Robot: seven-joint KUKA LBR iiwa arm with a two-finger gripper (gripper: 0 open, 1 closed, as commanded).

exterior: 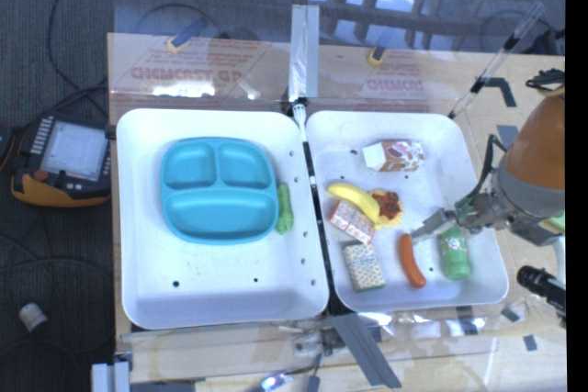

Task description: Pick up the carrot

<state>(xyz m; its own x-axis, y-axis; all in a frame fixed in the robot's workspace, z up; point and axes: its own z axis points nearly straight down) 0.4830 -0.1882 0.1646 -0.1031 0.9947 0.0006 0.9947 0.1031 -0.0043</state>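
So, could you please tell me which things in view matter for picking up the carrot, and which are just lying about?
For the job:
carrot, in the right bin
gripper, just right of the carrot

Lying about:
banana
green bottle
milk carton
two small packets
blue divided plate
green pod

Carrot (412, 260) in right bin (478, 294), end effector (441, 222) just beside, above it.

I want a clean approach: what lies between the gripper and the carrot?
In the camera view, only bare white bin floor separates the gripper from the carrot.
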